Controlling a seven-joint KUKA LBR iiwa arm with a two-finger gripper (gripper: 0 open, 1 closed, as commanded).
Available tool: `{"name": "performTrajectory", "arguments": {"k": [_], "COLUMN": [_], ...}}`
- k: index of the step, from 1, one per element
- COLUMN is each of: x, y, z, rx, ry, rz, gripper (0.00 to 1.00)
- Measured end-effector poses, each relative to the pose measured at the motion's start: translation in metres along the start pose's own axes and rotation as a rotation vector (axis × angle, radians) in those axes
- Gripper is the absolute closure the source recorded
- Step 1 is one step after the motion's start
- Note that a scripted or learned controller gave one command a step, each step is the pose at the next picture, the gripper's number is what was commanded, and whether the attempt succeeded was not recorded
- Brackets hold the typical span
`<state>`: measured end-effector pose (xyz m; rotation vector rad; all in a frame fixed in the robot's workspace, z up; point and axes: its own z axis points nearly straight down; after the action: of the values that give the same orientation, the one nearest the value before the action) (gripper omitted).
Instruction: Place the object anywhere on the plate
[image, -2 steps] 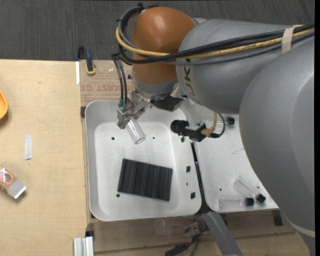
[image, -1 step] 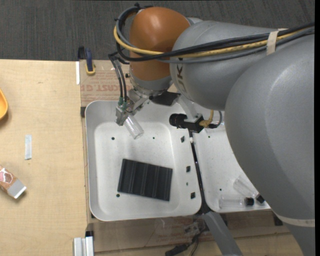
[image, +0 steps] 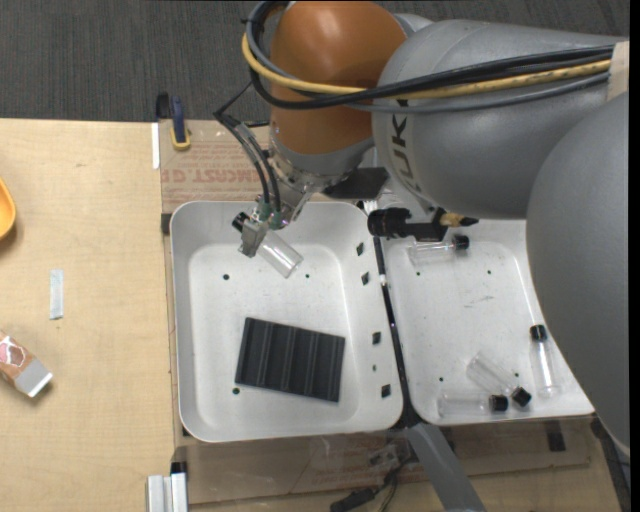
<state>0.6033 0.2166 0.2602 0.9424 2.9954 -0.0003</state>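
A black ribbed plate (image: 290, 359) lies flat in the left bin (image: 200, 300), towards its front. Above the back of that bin hangs my gripper (image: 258, 226), under the orange wrist band. Its fingers are shut on the upper end of a clear plastic tube (image: 281, 256). The tube slants down and to the right from the fingertips, over the bin floor, behind the plate and apart from it.
The right bin (image: 500, 300) holds several clear tubes with black caps, one at the back (image: 432, 252) and others at the front right (image: 488, 374). The arm's grey body covers the upper right. On the wooden bench to the left lie a small strip (image: 56, 295) and a wrapped item (image: 24, 368).
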Motion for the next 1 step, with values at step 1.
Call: {"name": "performTrajectory", "arguments": {"k": [1], "x": [0.0392], "y": [-0.0142], "z": [-0.0178], "rx": [0.001], "ry": [0.002], "rz": [-0.278], "gripper": [1.0]}}
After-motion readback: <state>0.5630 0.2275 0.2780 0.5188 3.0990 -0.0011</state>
